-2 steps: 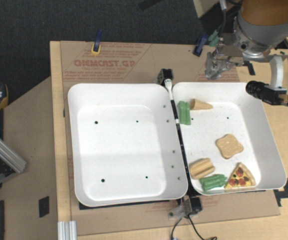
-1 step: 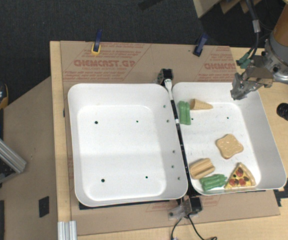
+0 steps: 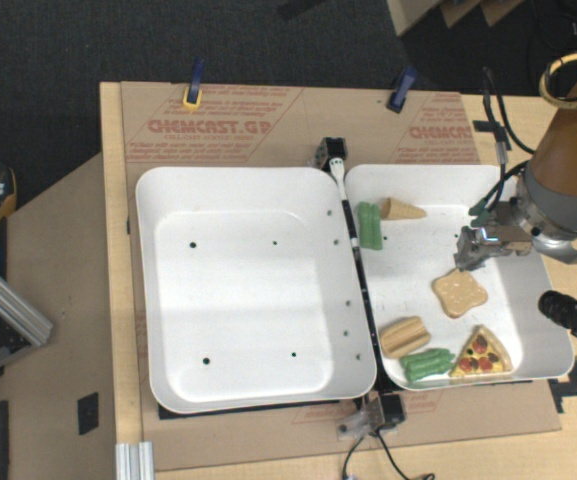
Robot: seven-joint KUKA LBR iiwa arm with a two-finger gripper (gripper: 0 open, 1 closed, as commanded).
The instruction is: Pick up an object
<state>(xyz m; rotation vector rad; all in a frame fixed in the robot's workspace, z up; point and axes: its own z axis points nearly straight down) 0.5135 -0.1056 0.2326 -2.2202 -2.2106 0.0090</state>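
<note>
Your gripper (image 3: 465, 258) hangs just above the toast slice (image 3: 459, 293) in the right bin (image 3: 423, 183), probably lining up a grab; pizza slice (image 3: 483, 352) sits just below the toast, untouched.

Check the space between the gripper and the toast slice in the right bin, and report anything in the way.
Nothing visible stands between them. The gripper hangs just above and slightly left of the toast slice, with only bare floor of the right bin there. The pizza slice and bread roll lie farther down.
</note>
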